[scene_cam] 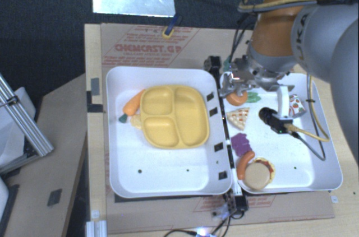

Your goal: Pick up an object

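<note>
- Orange toy lies far left in the right bin, just under the gripper, likely its target.
- Gripper's spread: cannot tell from this angle.

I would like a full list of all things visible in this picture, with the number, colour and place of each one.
left bin: one, white, left on the bench
right bin: one, white, beside it
divided plate: one, yellow, middle of left bin
carrot: one, orange with green tip, left bin, at the plate's left edge
orange food piece: one, orange with green beside it, right bin, back left corner
wedge: one, tan, triangular, right bin, left side
grapes: one bunch, purple, below the wedge
sausage: one, orange-red, right bin, front left
burger: one, tan, beside the sausage
carton: one, white and red, right bin, back right
cardboard: one sheet, brown, under both bins
arm: one, grey and orange, from the right
gripper: one, just above the orange food piece
</note>
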`<action>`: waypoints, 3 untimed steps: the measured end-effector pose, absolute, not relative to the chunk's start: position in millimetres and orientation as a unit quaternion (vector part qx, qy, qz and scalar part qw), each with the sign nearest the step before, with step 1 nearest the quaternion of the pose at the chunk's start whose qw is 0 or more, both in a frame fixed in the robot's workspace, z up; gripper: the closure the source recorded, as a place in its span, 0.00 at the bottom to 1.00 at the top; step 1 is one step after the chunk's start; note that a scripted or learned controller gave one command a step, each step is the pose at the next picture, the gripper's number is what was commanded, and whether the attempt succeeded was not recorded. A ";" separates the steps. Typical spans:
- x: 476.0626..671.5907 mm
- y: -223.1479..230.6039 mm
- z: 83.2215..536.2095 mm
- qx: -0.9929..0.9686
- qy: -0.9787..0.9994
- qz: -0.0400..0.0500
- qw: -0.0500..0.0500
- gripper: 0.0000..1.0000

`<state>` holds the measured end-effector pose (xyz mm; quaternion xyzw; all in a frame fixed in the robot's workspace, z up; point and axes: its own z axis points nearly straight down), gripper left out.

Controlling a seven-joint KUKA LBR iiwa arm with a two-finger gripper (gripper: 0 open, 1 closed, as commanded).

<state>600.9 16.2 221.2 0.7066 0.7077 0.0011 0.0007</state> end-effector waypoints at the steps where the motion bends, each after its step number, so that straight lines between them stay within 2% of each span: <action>1: 601.2 30.9 225.5 0.705 0.709 0.001 0.000 1.00; 2: 589.7 28.0 232.1 0.707 0.708 0.000 -0.001 1.00; 3: 588.8 25.9 215.8 0.707 0.707 0.000 0.000 1.00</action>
